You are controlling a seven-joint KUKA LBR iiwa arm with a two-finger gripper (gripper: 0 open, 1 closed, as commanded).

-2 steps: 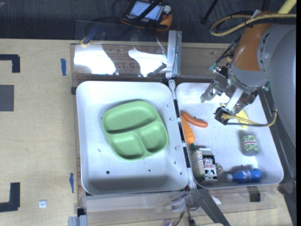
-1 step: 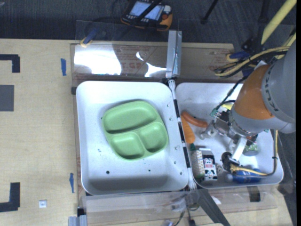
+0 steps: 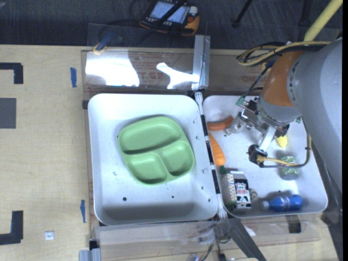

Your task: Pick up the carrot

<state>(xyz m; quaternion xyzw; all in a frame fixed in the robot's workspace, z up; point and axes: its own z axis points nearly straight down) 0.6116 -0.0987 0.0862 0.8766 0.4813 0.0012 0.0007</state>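
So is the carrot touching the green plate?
Apart. The camera view shows the carrot in the right bin and the green plate in the left bin, with both bin walls between them.

Green divided tray (image 3: 156, 148) in left bin (image 3: 103, 162); blue bottle (image 3: 284, 202), printed carton (image 3: 239, 189) in right bin (image 3: 312, 192).

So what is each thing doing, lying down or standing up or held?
Orange tapered carrot: lying flat by the right bin's left wall, not held.
Green three-part plastic plate: right way up in the left bin.
Blue plastic bottle: lying on its side, right bin.
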